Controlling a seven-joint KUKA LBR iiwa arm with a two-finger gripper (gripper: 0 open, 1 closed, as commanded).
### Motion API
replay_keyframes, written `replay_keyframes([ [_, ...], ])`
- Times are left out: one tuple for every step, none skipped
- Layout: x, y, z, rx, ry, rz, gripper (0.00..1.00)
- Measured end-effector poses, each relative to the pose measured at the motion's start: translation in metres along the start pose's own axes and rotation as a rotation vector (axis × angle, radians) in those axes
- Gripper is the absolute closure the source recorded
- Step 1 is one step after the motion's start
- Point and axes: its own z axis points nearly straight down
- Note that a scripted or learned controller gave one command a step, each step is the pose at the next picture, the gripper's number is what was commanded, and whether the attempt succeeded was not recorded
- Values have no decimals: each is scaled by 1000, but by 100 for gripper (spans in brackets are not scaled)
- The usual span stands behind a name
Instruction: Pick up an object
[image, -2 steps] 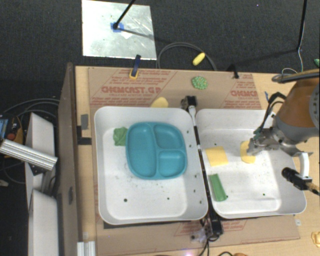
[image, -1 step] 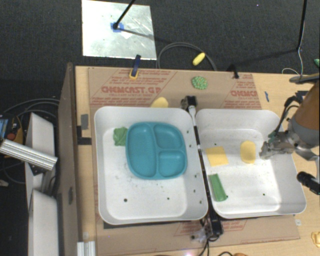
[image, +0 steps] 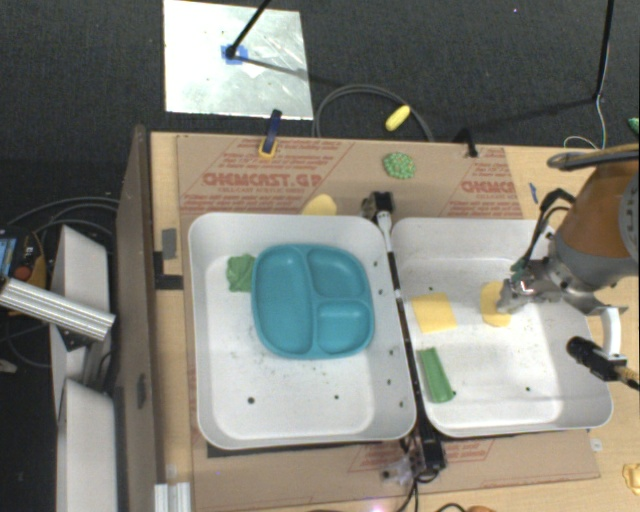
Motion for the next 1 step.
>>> replay_keyframes([
  [-16, -33, -35, 1, 0, 7, 100],
])
